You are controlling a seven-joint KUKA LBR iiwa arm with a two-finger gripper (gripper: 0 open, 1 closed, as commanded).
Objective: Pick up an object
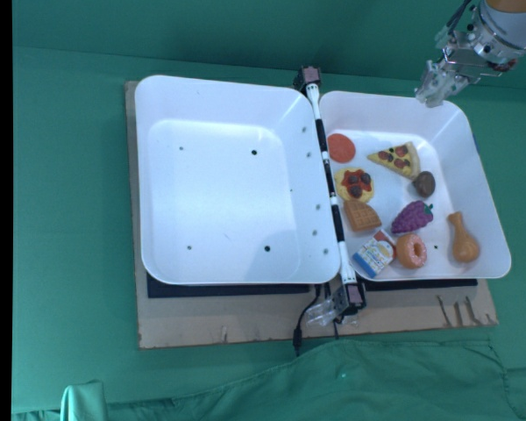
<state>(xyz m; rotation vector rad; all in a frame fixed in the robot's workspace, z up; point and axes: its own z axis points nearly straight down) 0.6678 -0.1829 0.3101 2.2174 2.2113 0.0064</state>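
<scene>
Nearest, small blue-white toy carton (373, 256) and pink-iced toy donut (411, 251) lie at right white plastic bin's (489, 202) near edge. Gripper (432, 94) hovers over far rim, holds nothing, opening unclear. Approach step; next move calls for descending onto one toy.

My gripper (436, 90) is bare grey metal with a dull sheen. Both bins (223, 112) are smooth, glossy white plastic. They rest on matt brown cardboard (394, 318) with rough edges, over matt green cloth (70, 191). The toy foods, such as the doughnut (411, 251), look like smooth plastic
</scene>
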